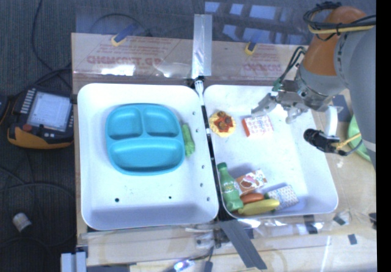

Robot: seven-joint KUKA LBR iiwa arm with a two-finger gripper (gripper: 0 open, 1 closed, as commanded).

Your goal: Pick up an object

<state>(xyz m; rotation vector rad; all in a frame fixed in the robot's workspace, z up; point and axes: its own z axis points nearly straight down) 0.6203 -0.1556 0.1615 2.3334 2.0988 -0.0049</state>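
In left bin (pixel 98 203): blue tray (pixel 145 138). Right bin (pixel 317 185): pizza toy (pixel 222 123), green bottle (pixel 229 187). Hand (pixel 280 104) spread, holding nothing.

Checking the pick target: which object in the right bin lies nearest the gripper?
The small red-and-white packet, lying just left of and below the gripper. The round pizza toy sits farther left, and the green bottle and banana cluster at the bin's near edge.

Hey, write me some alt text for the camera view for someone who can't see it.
A grey and orange robot arm reaches in from the right, its end effector open above the right white bin, near a small red-and-white packet and a toy pizza. A green bottle and other toy foods cluster at that bin's front edge. The left bin holds a blue divided plate.
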